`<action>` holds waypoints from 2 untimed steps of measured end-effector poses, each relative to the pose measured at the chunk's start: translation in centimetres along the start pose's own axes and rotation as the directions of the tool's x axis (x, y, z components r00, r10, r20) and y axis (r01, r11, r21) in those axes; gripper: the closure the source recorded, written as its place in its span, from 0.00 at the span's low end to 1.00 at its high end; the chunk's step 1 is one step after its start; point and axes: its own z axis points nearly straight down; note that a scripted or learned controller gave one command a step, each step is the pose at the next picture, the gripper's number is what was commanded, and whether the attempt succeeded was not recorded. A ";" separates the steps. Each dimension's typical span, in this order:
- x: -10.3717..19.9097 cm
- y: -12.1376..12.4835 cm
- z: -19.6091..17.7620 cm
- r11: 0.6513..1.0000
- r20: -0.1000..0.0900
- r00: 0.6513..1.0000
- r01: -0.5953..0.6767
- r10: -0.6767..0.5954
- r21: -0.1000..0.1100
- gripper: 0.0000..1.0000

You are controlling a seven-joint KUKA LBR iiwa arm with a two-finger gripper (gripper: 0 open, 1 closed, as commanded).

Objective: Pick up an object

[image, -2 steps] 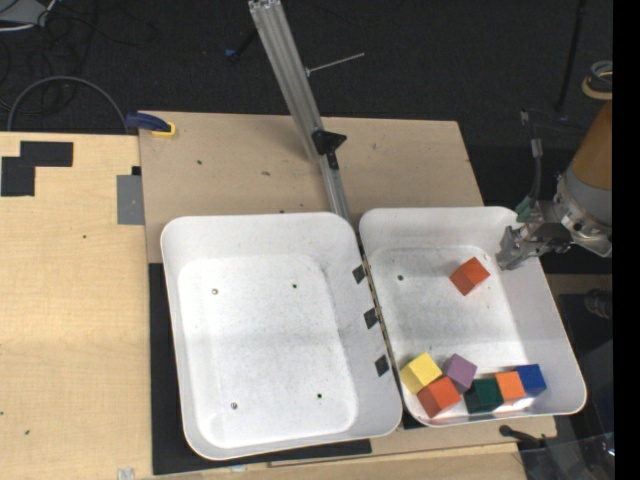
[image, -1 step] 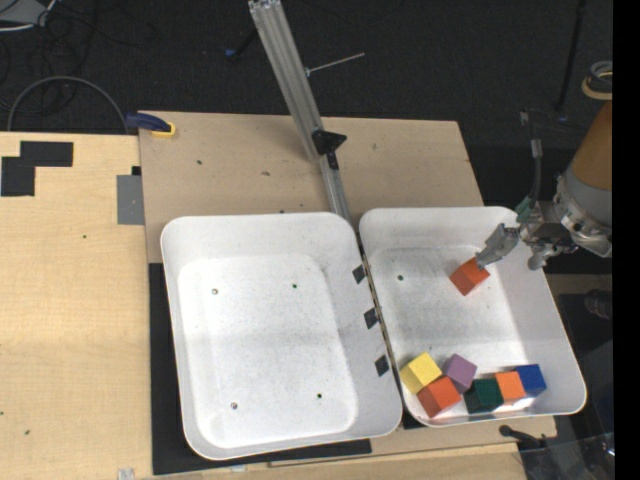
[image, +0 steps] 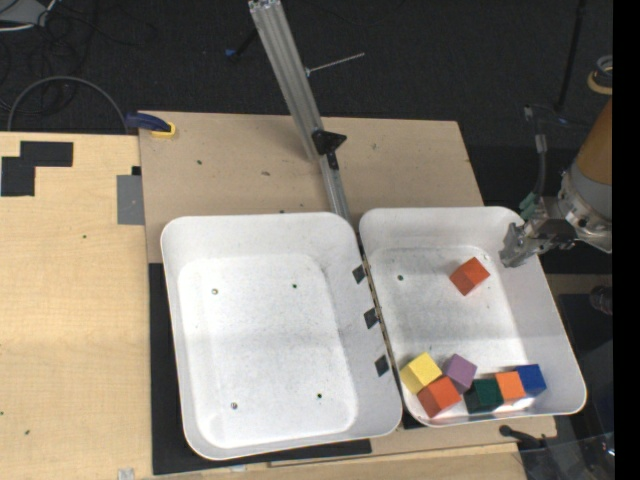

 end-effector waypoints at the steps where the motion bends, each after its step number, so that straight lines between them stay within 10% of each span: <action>1: 0.0 0.0 0.0 1.000 0.000 1.000 0.000 0.000 0.001 0.00; 2: -0.1 0.0 -0.9 1.000 0.000 1.000 0.001 -0.001 0.001 1.00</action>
